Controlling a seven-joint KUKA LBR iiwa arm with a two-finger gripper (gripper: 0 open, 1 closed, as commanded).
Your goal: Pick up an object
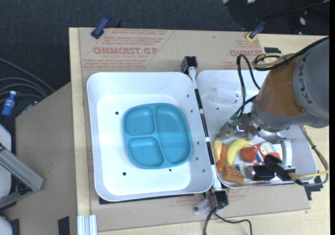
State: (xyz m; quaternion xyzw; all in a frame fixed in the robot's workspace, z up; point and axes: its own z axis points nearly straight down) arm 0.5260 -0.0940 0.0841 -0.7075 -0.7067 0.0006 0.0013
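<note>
Gripper (250,133) sat low in right bin (220,85), just above banana (236,148) at 12 o'clock; can't tell its state. Blue tray (157,135) lay in left bin (104,98).

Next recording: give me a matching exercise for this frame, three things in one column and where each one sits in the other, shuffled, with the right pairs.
Things:
1. blue divided plate
2. banana
3. arm

Places:
A. over the right bin
B. in the middle of the left bin
C. among the pile of toy food at the near end of the right bin

Pairs: 1-B, 2-C, 3-A
</note>
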